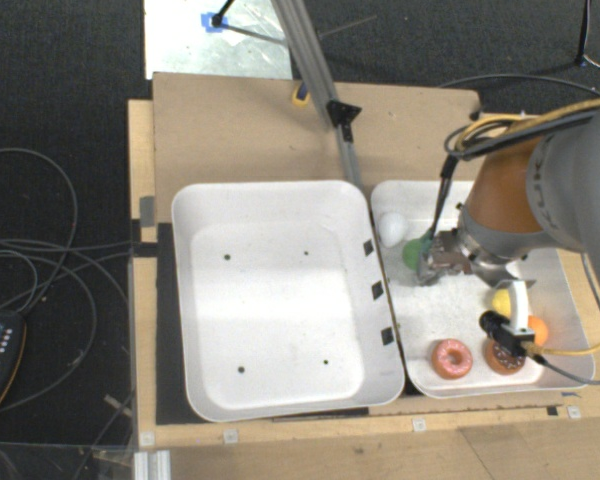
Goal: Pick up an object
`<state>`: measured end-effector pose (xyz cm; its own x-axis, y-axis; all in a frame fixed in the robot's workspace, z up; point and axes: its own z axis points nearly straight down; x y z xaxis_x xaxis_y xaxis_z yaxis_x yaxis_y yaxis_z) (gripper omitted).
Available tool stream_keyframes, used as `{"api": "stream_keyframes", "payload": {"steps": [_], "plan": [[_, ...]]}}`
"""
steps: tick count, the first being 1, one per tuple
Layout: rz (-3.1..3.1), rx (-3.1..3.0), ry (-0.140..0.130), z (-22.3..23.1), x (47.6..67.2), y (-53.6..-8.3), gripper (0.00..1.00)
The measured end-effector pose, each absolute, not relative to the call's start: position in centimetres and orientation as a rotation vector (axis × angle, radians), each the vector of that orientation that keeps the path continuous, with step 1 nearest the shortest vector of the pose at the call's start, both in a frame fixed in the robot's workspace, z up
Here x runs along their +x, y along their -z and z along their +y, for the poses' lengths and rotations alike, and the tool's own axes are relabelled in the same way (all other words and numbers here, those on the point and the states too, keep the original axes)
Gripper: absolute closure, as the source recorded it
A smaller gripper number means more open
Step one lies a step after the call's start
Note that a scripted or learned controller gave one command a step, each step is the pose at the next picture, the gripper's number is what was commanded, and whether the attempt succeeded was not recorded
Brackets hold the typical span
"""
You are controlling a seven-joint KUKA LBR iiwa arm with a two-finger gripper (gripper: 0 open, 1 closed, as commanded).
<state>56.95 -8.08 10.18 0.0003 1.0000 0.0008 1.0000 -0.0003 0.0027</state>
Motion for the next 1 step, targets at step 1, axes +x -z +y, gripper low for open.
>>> {"api": "stream_keyframes", "payload": {"steps": [1], "plan": [[2.221,2.214,-0.007,-8.31,56.74,-16.52,1.00]]}}
